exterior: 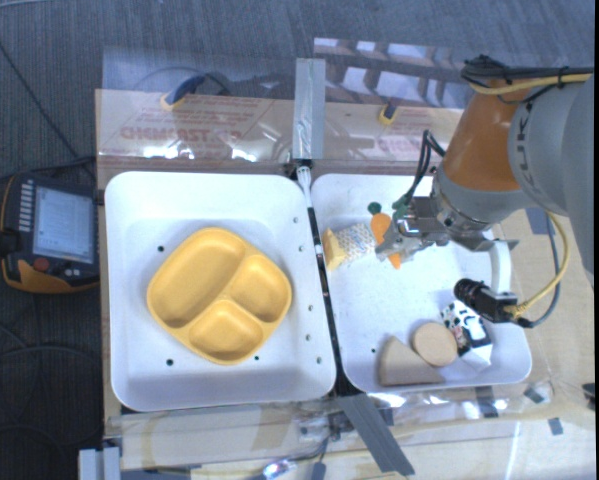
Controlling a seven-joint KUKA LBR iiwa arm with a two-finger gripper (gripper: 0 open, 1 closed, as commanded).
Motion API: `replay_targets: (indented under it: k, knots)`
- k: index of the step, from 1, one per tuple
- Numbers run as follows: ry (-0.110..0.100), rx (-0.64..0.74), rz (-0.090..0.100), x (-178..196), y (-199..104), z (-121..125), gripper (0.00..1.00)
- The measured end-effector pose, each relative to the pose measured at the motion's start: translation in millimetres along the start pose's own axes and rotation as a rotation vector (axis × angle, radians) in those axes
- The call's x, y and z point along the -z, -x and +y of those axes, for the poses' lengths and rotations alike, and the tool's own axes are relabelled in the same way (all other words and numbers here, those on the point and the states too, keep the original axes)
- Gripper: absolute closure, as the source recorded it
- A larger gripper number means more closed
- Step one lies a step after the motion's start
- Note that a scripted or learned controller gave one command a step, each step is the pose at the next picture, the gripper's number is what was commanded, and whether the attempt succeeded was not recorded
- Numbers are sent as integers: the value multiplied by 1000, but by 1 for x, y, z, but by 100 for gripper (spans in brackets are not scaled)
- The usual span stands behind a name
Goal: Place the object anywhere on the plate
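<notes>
A yellow plate (219, 293) with three compartments lies in the left bin (129, 368). My gripper (407, 233) is low over the upper middle of the right bin (364, 313), hanging from the grey arm with the orange band (484, 148). An orange toy carrot (382, 228) with a green top lies right against the gripper's left side, and part of it is hidden by the gripper. A yellow and white corn cob (345, 245) lies just left of the carrot, near the wall between the bins.
In the right bin's lower right corner sit a tan wedge (402, 363), a round tan piece (434, 343) and a black-and-white toy (469, 330). A teach pendant (47, 230) lies left of the bench. A cable (539, 288) hangs by the arm.
</notes>
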State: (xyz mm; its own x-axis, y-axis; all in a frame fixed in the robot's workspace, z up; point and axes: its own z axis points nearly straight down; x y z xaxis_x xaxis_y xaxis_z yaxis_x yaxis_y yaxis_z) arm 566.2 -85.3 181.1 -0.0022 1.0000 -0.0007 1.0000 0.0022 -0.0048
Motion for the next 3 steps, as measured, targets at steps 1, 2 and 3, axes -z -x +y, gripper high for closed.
replay_targets:
  k: [1, 2, 3]
  knots:
    - [-2, -94, 0, -1, -73, 11, 100]
    - [-2, 27, -1, -1, -133, -47, 100]
    - [-3, 161, -1, -25, -199, -68, 100]
